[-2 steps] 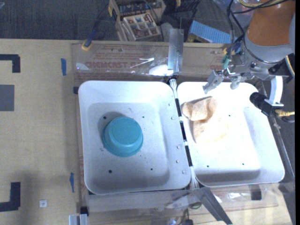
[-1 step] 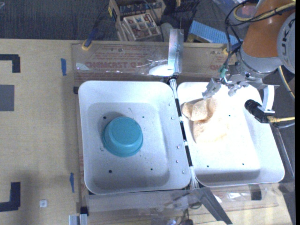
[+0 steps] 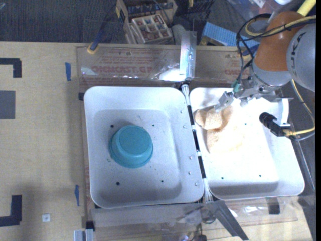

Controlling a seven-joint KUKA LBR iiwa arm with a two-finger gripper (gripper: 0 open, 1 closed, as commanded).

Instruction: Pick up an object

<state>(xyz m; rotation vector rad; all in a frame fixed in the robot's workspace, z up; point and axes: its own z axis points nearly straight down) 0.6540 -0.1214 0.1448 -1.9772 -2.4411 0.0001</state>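
Nearest, along the bottom edge: pale wooden bench (image 3: 40,159) with black corner marks at its left and a short strip of blue tape (image 3: 76,195) just left of the bins.

Next, side by side and touching along a shared seam: left bin (image 3: 93,149) and right bin (image 3: 291,185), both shallow and white. In the left bin, left of centre: teal bowl (image 3: 131,144), round, apparently mouth-down, apart from every wall. A few dark specks on the floor around it. Right bin's floor washed out by glare, faintly tan-stained toward the middle.

Farther back, in the right bin's far left corner, just beside the seam: tan object (image 3: 213,118), soft-looking and crumpled, kind unclear. Directly above its far edge: gripper (image 3: 224,101), slanting down from the right, tip at or just over the tan object; contact not clear. How far open: cannot tell. No sign of anything held. Just right of it, over the bin's right side: black cylindrical fitting (image 3: 270,122) with a yellow cable.

Behind that, entering from the right: grey arm (image 3: 303,54) with its orange band (image 3: 273,46) and looping black cables.

Beyond the bins: clear plastic sheet (image 3: 130,67) over red lettering, another strip of blue tape to its left.

Farthest, on the dark floor: wooden crate (image 3: 145,19) and a blue ribbed block (image 3: 218,32).
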